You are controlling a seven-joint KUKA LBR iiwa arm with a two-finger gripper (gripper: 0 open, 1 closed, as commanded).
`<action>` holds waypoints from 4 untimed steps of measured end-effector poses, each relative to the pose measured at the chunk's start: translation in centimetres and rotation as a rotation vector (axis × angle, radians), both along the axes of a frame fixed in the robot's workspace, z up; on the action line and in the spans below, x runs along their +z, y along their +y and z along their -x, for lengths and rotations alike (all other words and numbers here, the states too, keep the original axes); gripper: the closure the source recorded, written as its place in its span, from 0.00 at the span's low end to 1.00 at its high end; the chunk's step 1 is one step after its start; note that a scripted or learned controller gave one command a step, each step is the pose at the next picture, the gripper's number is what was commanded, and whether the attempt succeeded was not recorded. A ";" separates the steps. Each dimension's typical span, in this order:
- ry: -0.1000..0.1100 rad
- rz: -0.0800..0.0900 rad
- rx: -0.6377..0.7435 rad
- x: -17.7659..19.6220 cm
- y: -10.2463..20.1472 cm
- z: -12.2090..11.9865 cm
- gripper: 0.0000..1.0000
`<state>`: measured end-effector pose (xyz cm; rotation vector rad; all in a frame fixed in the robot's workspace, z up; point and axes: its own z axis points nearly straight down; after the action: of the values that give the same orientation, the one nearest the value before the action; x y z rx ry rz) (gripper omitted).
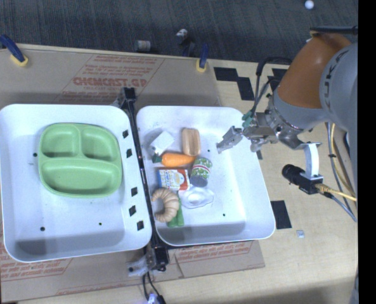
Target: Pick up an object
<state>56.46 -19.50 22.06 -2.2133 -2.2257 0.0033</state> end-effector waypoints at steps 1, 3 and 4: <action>0.001 -0.001 0.001 -12.9 1.2 7.7 0.00; -0.003 0.000 -0.001 -12.8 -1.6 5.0 1.00; -0.002 0.001 0.002 -12.8 -1.6 5.9 1.00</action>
<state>50.51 -21.07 9.24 -2.2128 -2.2294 0.0015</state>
